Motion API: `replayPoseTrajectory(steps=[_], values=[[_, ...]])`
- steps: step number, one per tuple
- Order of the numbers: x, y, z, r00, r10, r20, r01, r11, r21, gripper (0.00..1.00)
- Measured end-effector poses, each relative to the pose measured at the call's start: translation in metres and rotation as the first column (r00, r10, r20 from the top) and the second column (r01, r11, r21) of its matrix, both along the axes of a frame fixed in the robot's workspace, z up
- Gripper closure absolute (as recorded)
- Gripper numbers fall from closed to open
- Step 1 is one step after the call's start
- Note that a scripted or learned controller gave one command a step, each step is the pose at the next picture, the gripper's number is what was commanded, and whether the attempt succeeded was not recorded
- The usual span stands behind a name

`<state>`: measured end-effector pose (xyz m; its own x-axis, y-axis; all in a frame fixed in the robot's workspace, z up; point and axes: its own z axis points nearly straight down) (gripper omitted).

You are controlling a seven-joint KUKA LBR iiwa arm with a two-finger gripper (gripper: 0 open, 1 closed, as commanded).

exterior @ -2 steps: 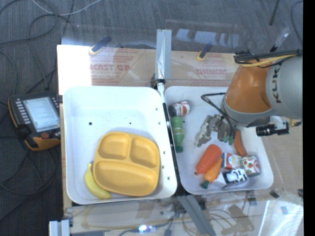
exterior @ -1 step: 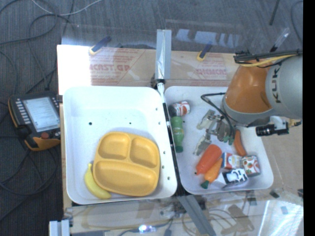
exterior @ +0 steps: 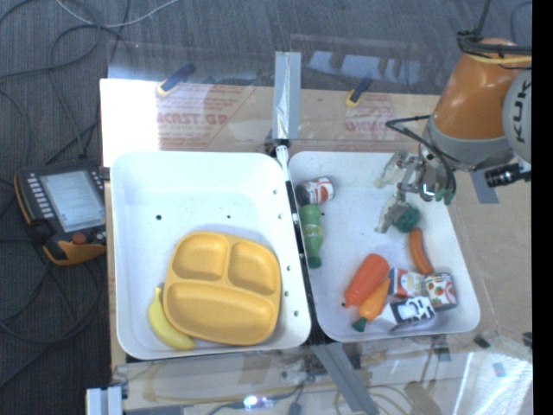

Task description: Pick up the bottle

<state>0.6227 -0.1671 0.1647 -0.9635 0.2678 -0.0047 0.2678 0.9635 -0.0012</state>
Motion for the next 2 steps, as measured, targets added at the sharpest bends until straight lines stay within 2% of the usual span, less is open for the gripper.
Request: replayPoseTrajectory(steps=[1,2], values=[[0.019,0.028,0.027,1.0,-0.026,0.001,0.026,1.0,0.006,0.0],[0.027,0.072,-0.025,0.984,0.177,0.004,-0.177,0.984,-0.001,0.0]])
